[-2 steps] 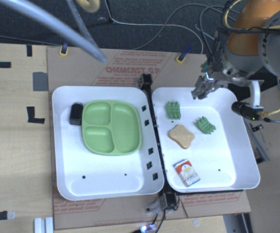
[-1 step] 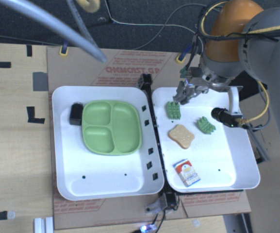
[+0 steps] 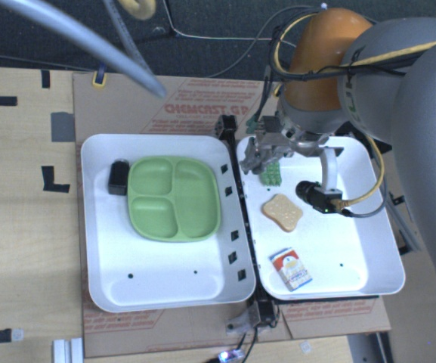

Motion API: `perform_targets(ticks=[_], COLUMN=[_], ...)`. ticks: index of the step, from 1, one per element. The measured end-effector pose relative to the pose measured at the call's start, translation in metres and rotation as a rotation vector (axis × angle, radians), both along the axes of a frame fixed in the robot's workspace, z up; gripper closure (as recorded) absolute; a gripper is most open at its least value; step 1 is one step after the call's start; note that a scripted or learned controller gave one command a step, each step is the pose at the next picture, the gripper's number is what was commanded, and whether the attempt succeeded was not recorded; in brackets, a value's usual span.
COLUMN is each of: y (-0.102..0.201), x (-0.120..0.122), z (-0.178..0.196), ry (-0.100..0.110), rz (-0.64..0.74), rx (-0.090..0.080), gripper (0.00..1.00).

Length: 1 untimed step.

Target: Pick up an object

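Observation:
My gripper (image 3: 261,157) hangs low over the back left corner of the right bin (image 3: 369,278), close to the divider between the bins. A small green object (image 3: 272,175) shows just below and to the right of it, partly hidden by the gripper; I cannot tell whether they touch. A tan bread-slice toy (image 3: 282,212) lies in the middle of the right bin. Toward the front of that bin lies a small red, white and blue box (image 3: 291,268).
The left bin (image 3: 104,278) holds a green divided plate (image 3: 174,200) and a small black object (image 3: 119,177) at the plate's left. A black cable fitting (image 3: 320,196) hangs from the arm above the right bin. Clips line the divider between the bins.

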<state>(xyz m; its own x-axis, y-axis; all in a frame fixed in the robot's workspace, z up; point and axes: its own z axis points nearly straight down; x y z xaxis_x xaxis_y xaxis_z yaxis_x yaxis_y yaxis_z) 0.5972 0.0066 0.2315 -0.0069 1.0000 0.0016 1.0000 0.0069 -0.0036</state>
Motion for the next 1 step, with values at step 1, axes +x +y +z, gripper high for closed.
perform_targets(ticks=[1], y=[0.0458], x=[-0.0205], z=[-0.0133], ry=[0.001], rz=[-0.001], rx=[-0.001], gripper=[1.00])
